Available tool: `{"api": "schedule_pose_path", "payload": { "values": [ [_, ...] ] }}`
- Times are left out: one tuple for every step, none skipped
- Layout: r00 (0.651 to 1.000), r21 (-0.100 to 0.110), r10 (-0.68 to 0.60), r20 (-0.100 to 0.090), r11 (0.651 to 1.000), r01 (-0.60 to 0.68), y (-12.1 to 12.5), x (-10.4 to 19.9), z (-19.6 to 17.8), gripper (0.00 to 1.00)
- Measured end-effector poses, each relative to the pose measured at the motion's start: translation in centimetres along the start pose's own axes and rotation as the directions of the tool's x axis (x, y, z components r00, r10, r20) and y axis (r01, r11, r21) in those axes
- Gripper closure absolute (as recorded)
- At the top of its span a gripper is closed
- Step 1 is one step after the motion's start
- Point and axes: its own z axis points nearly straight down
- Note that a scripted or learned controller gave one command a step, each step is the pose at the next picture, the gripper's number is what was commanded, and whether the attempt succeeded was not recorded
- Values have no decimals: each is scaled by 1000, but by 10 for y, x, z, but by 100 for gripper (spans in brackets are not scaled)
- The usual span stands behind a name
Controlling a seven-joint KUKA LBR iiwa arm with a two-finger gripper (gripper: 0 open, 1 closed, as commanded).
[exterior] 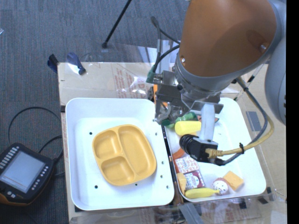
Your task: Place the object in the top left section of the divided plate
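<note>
No legible text — print too blurred.

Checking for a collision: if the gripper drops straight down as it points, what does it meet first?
Probably the yellow object at the right bin's upper left, just below the gripper; depth is unclear.

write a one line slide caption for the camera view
KUKA arm reaching over the right bin of toy food, with the yellow divided plate waiting in the left bin.
</note>
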Motion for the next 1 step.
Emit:
{"api": "schedule_pose_path", "payload": {
  "values": [
    [990, -3, -138, -2, 990, 138, -19, 68, 8, 100]
  ]
}}
